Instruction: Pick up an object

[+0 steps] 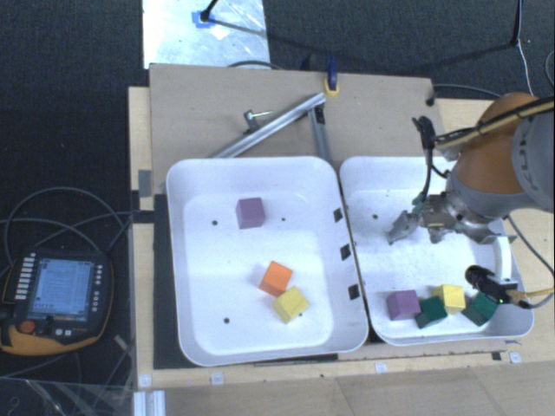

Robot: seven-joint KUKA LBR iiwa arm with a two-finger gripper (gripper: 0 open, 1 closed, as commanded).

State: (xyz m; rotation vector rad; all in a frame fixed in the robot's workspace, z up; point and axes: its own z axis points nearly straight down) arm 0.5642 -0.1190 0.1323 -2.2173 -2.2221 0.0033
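White walls bound two shallow bins set side by side on the bench [395, 102]. In the left bin [186, 232], three cubes are counted: purple [251, 212] at 12 o'clock, orange [276, 277] touching yellow [291, 304] at 5 o'clock, with wide bare floor around them. In the right bin [364, 180], four blocks [403, 304] are crowded along the 6 o'clock wall. The end effector [408, 226] is seen over open floor at that bin's centre; whether its fingers are apart cannot be told.
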